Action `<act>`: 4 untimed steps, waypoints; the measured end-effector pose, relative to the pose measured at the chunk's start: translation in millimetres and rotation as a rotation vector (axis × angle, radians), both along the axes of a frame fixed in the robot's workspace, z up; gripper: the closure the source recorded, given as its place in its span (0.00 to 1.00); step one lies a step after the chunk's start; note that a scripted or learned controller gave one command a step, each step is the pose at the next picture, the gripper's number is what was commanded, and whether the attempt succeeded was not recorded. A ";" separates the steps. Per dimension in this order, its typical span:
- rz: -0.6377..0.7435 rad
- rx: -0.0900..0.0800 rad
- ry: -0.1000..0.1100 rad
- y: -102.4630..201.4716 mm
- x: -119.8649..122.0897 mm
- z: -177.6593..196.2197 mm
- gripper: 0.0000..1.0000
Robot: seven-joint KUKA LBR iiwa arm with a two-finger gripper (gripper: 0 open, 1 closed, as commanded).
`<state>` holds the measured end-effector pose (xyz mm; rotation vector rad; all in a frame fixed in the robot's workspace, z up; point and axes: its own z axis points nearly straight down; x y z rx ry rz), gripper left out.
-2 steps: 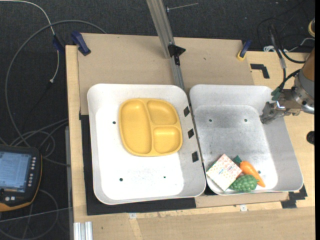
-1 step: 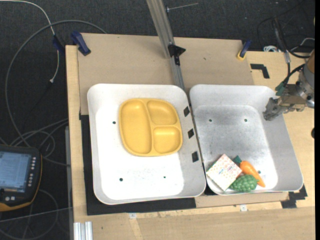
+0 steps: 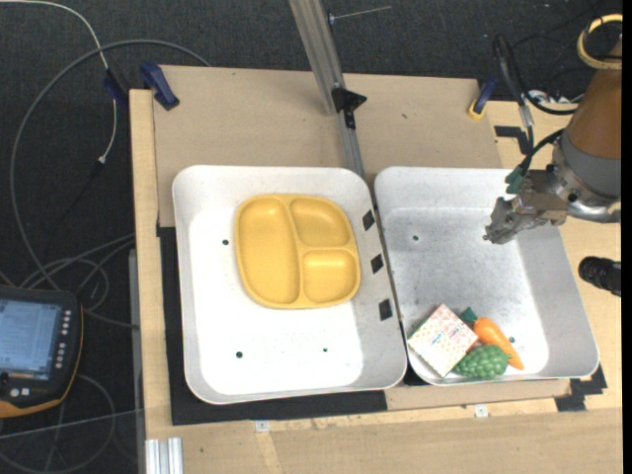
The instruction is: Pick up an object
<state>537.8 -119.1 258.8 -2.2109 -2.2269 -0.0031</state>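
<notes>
In the right bin [image 3: 464, 265], at its front edge, lie a small patterned white box [image 3: 441, 339], an orange carrot [image 3: 494, 339] and a green bumpy toy vegetable [image 3: 481, 363], all packed close together. My gripper [image 3: 500, 227] hangs over the right bin's rear right part, well behind and above these objects. Nothing shows between its fingers. The arm's orange band sits at the view's upper right.
The left bin [image 3: 197, 344] holds a yellow three-compartment plate [image 3: 296, 249]. A metal pole [image 3: 314, 28] rises from the bench behind the bins. Cables and a tablet [image 3: 35, 339] lie on the floor to the left.
</notes>
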 end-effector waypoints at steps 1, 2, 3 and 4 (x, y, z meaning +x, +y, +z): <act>0.000 0.000 0.001 51.5 -2.8 4.9 1.00; 0.000 0.000 0.002 112.1 -19.0 2.6 1.00; -0.001 -0.001 0.004 164.0 -28.5 -15.1 1.00; -0.001 -0.001 0.001 209.3 -35.5 -12.7 1.00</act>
